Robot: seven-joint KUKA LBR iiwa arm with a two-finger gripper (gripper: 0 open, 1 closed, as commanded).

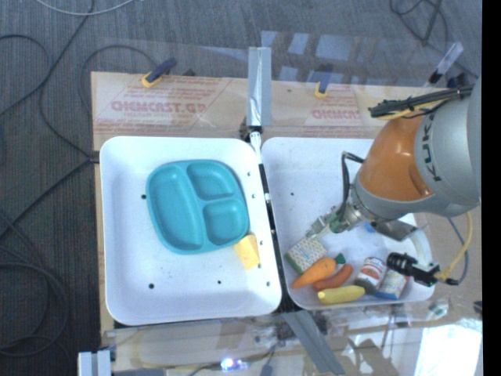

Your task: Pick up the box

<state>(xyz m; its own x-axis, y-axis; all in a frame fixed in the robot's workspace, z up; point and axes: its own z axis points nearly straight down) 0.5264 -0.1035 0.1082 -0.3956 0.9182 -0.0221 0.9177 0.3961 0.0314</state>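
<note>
Two white bins sit side by side on the bench (117, 116). The left bin (125, 280) holds a teal plate (196, 204) with three compartments, lying flat near the bin's middle, and a small yellow block (248, 251) just off the plate's lower right corner, close to the bin's right wall. In the right bin (305, 178) the arm (415, 159) reaches in from the right, its orange band over the bin's upper right part, and the end effector (335, 222) points down and left toward the bin floor. Whether it is wide or narrow I cannot tell, as the tip is small and partly blurred; nothing can be seen held in it. The box (306, 253), small with a pale checked top, lies on the bin floor just below and to the left of the end effector, near it; whether they touch cannot be told. A toy carrot (315, 272) lies tilted just beside the box at its lower right edge, with a red piece (337, 277) alongside it and a yellow banana-like piece (341, 294) below, near the bin's front wall. To their right are a small can (371, 271) and a blue-edged item (391, 286), close together. Cables (47, 77) run over the grey floor around the bench.
</note>
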